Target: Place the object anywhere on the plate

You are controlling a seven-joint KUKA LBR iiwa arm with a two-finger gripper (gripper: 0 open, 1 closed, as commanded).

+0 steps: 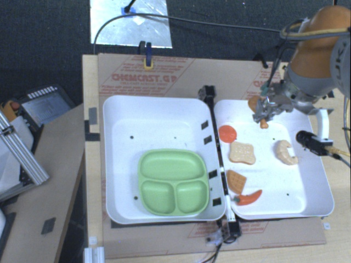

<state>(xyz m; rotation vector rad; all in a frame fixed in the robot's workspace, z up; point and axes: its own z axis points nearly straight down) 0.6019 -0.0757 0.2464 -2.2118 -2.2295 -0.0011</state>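
1. The arm [321, 43], grey with an orange band, reaches in from the right over the far part of the right bin [315, 201].
2. The gripper [264, 115] hangs low near that bin's far edge. A small brown piece [264, 124] shows at its tip; the jaws are too small to read, so whether they grip it cannot be told.
3. The right bin holds a red round slice [227, 132], a pale bread-like slice [242, 153], an orange cracker-like piece [236, 181], a red pepper-like piece [249, 197] and a whitish curved piece [286, 152], all lying apart.
4. The left bin [126, 119] holds a green three-compartment plate [173, 181], toward its near side.
5. Nothing lies on the plate.
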